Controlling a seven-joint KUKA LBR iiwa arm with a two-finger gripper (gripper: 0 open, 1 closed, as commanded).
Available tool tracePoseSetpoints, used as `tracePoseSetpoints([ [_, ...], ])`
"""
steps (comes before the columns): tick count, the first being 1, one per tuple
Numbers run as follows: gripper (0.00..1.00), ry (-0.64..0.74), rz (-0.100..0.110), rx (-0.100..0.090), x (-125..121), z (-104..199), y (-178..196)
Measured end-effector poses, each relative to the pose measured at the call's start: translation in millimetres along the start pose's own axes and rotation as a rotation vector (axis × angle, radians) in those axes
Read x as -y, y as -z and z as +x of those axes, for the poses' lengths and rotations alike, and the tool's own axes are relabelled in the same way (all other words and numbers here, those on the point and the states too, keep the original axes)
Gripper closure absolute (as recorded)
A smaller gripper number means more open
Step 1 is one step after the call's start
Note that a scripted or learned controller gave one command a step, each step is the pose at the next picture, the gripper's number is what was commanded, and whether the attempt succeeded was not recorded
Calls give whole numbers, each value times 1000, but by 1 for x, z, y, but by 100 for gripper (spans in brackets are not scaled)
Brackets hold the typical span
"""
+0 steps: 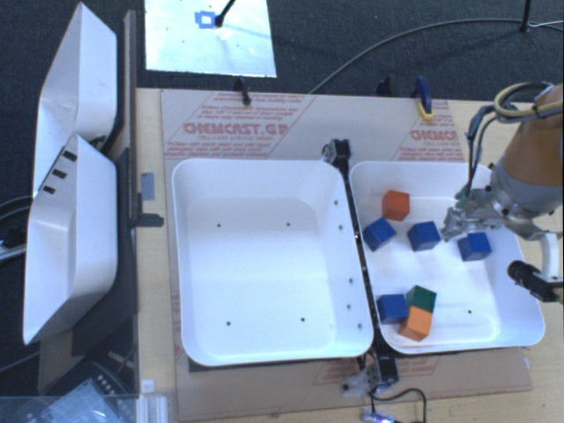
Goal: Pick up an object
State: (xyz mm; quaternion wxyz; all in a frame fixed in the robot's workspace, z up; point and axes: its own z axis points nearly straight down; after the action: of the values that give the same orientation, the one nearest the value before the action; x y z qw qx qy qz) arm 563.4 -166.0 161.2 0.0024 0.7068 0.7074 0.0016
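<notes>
Pincer [460, 221] crowded by blue cubes [424, 235] [474, 246].

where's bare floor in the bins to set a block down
The left bin has its whole floor bare. In the right bin, open floor lies in the near right corner, right of the green block. The far half is crowded with blue blocks, the orange block and the gripper.

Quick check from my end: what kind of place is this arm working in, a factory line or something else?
Likely a robotics lab test bench, not a factory line: two white bins sit on a clamped sheet, toy-like colored blocks serve as pick items, and loose cables run across dark carpet.
</notes>
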Motion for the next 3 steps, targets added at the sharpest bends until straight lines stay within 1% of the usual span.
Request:
tracePoseSetpoints([
  [1, 100, 0, 2, 0, 2, 4, 44],
  [2, 100, 0, 0, 0, 1, 4, 97],
  [3, 100, 4, 4, -2, 13, 58, 97],
])
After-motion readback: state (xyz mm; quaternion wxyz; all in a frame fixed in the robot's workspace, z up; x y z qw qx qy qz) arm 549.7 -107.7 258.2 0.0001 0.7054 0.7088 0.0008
